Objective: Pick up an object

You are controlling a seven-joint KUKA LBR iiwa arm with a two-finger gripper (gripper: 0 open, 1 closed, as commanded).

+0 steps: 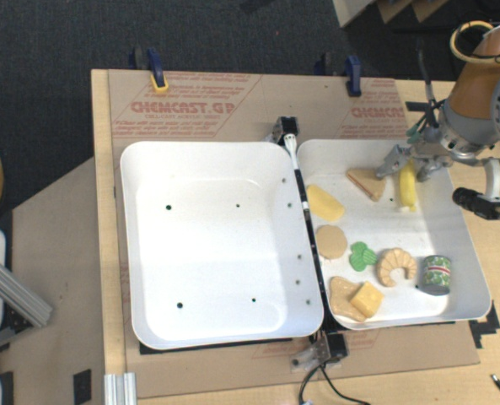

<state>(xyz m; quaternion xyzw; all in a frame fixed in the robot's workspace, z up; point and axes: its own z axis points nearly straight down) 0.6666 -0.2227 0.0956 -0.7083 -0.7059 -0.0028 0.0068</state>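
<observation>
Gripper (408, 164) sits over the far right part of the right bin (469, 251), its two grey fingers (390, 164) spread apart, and a yellow banana-like piece (407, 187) shows between and just below them, standing nearly upright; whether the fingers actually press on it cannot be told. Just to the left of the fingers lies a tan wedge (366, 183), close to the nearer fingertip but apart from it. Further left and toward the camera from the fingers rests a pale yellow lump (325, 202), and beyond that a round tan biscuit (331, 242). Well toward the camera from the fingers lie a green piece (362, 256), a croissant (397, 266), a small can (436, 274) on its side, and a yellow cheese block (368, 299) resting on a tan slice (342, 296). Far to the left of the fingers stands the left bin (148, 226).
</observation>
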